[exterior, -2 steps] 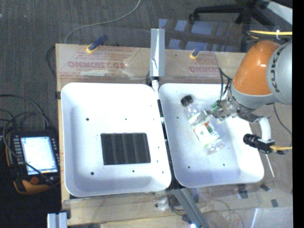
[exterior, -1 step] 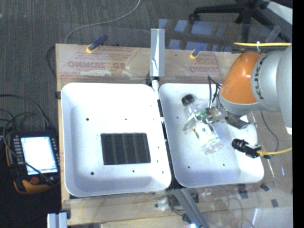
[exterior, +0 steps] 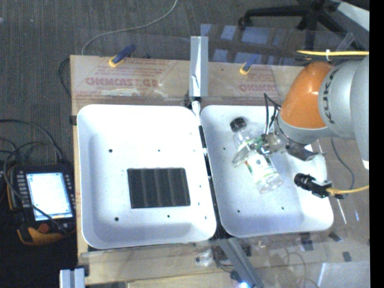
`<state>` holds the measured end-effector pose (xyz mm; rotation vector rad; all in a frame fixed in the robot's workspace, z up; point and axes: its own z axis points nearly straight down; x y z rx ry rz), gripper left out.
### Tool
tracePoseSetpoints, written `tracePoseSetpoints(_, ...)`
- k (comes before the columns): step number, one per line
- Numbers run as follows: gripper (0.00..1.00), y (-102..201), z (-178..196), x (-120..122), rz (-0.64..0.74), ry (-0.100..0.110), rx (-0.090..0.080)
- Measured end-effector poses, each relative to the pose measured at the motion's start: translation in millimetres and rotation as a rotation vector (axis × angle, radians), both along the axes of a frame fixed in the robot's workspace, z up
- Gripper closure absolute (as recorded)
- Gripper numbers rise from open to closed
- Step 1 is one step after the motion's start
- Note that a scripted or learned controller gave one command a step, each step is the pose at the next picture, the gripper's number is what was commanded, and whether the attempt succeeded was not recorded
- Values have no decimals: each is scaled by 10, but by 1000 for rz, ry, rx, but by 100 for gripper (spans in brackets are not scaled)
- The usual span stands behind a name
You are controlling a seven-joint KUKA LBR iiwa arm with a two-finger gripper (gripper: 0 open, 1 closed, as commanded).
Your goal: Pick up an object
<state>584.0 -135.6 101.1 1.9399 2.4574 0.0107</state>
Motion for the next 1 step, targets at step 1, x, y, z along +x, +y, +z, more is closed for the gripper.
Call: tracePoseSetpoints(1, 100, 666, 824, 234, 54, 14, 1)
